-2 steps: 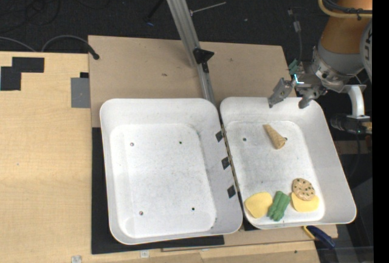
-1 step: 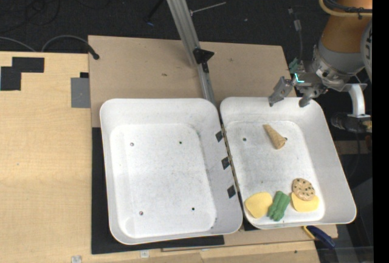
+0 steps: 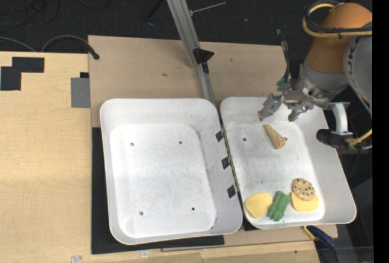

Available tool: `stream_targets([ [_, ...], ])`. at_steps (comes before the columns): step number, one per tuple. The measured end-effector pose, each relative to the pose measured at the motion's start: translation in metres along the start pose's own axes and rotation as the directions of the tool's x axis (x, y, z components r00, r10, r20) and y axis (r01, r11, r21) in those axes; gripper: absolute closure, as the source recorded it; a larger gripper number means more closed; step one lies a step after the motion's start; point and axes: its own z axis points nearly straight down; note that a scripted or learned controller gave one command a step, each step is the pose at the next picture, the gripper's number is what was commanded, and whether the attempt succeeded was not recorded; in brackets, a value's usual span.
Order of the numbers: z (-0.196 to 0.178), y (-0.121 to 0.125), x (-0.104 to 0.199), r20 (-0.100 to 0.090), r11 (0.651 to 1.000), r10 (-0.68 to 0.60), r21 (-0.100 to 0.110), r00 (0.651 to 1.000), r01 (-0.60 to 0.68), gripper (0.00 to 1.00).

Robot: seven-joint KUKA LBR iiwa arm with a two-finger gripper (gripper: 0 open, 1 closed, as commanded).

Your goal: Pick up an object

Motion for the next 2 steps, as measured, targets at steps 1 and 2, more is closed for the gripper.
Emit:
stream_targets([
  [1, 0.051, -0.006, -0.008, 0.001, 1.0, 0.001, 0.0, 1.0, -0.001, 0.0],
  [2, 0.09, -0.006, -0.007, 0.001, 1.0, 0.001, -0.003, 1.0, -0.001, 0.0],
])
